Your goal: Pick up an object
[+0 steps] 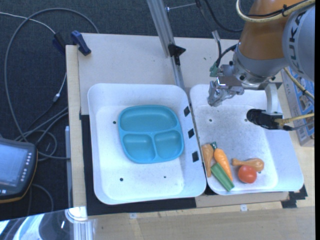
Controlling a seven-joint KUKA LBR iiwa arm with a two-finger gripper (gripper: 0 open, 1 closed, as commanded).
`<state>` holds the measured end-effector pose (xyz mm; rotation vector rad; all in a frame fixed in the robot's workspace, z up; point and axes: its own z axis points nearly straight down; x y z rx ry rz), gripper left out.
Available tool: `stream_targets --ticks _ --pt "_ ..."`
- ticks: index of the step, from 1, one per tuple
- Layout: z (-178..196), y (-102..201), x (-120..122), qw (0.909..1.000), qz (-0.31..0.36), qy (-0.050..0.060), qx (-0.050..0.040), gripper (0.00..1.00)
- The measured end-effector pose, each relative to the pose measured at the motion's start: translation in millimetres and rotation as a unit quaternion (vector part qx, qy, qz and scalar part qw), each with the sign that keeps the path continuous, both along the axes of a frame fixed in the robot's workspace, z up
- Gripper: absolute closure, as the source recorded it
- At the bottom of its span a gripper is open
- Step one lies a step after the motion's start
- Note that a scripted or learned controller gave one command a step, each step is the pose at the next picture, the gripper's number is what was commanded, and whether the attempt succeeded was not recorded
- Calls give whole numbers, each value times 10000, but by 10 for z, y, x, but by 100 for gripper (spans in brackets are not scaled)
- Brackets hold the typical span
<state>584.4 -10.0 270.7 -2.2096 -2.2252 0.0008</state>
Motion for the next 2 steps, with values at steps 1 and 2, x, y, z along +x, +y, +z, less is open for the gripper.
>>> stream_targets --ticks 1,2 --pt "-157 563 -39 10000 -1 0 -2 100" --pt "-200 1000 -260 10000 -6 -1 -6 100"
